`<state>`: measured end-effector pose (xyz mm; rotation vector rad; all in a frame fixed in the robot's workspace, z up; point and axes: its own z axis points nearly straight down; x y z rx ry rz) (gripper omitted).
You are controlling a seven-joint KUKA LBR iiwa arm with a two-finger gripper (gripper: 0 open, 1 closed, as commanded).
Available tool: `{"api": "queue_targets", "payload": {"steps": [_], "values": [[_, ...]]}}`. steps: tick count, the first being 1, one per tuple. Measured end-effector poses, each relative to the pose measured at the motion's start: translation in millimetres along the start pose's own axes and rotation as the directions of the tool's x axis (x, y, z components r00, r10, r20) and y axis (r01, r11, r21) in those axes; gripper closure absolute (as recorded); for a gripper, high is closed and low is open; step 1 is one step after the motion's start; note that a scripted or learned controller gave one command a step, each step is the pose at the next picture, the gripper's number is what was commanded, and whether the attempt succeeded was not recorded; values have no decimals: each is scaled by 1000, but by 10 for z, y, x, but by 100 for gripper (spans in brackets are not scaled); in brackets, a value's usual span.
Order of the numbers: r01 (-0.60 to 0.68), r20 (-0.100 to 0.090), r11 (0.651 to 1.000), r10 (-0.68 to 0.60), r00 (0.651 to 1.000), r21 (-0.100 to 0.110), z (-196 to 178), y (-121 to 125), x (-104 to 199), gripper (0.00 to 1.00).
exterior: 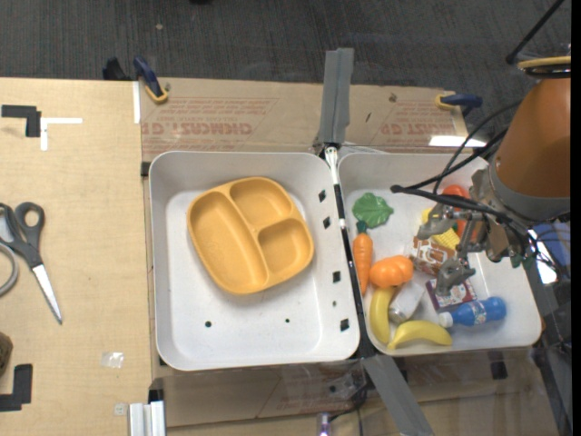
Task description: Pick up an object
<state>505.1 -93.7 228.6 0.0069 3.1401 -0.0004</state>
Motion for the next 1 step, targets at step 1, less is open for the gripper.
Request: {"api": "queue_targets", "payload": {"steps": [1], "values": [[-161,29,987,161,987,0,1119,-474,-329,0]]}}
